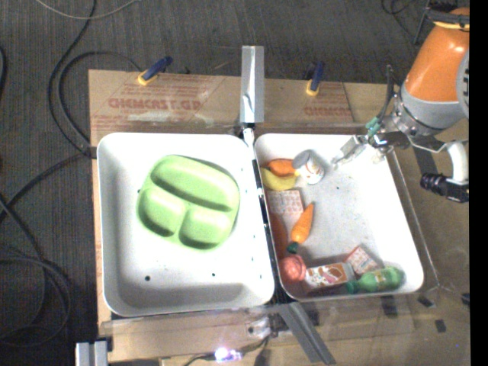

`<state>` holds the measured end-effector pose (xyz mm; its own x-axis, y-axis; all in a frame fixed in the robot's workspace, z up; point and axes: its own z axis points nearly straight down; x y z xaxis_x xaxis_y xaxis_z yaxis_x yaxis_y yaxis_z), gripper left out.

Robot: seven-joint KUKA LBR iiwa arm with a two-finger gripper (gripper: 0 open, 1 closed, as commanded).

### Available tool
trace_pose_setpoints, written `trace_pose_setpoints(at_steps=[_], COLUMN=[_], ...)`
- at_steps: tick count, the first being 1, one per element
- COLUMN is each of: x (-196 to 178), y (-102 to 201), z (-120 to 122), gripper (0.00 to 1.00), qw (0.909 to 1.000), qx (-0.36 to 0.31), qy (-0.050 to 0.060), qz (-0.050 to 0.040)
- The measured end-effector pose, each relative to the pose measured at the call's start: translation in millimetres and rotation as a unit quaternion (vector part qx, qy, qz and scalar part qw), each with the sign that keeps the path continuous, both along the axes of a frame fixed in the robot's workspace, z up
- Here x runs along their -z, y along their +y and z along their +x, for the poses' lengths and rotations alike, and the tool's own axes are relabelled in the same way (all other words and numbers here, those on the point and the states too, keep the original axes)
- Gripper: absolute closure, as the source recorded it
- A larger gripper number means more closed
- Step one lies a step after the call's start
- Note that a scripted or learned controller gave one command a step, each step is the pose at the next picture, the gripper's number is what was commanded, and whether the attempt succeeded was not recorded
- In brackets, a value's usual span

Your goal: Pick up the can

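The can (309, 166) is small and silver with a white label. It lies tilted in the back left part of the right bin (404, 204), against a yellow fruit (277, 181) and an orange item (280, 166). My gripper (342, 154) reaches in from the upper right at a slant. Its tip hangs just right of the can, a short gap away, and nothing shows held in it. The grey arm with its orange band (436, 71) stands over the bin's back right corner.
In the right bin lie a carrot (303, 223), a checkered pink card (286, 203), a red fruit (292, 268), a red-labelled packet (335, 273) and a green bottle (377, 279). A large green lumpy shape (189, 202) sits in the left bin (114, 265).
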<state>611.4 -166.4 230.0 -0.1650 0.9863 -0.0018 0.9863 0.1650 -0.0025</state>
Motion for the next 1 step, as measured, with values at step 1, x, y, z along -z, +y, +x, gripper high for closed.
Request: trace_pose_setpoints(at_steps=[1], x=[122.2], y=[-23.7], z=[13.2], gripper=[0.0], qw=[0.998], qx=[-0.063], qy=[0.001], qz=[0.0003])
